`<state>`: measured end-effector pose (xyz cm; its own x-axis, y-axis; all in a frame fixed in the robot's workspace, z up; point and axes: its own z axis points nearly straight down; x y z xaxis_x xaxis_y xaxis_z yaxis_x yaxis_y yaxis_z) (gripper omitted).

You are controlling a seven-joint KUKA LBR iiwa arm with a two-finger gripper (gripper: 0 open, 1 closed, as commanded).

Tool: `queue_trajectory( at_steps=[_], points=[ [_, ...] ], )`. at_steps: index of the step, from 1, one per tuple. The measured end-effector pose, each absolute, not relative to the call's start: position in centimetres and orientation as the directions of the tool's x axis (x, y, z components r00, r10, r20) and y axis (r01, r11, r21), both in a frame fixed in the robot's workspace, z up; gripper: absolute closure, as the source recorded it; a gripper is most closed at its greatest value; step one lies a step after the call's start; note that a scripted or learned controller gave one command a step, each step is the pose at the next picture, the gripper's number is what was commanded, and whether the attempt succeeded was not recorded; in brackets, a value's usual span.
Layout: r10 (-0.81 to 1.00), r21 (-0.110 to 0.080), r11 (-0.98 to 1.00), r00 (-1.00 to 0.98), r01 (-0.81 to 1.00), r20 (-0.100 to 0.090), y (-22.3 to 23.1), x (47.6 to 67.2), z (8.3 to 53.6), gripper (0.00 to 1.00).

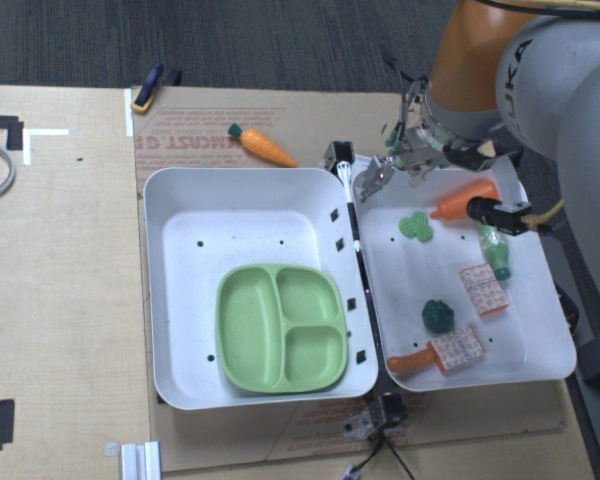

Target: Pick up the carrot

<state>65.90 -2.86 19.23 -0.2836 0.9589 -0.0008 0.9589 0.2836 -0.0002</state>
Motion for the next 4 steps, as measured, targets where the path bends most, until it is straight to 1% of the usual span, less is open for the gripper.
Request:
queue_trajectory(
  at_steps=[1, 2, 3, 4],
  points=[
    [0.999, -0.002, 0.042, -0.042, 0.999, 0.0, 4.4, 58.2, 20.1, 0.0],
    [0.987, -0.002, 0.158, -0.158, 0.987, 0.0, 8.1, 54.4, 19.2, 0.0],
    [0.936, -0.001, 0.352, -0.352, 0.936, 0.0, 16.7, 51.5, 18.1, 0.0],
    [0.945, -0.001, 0.327, -0.327, 0.945, -0.001, 15.1, 59.1, 25.0, 0.0]
  ],
)
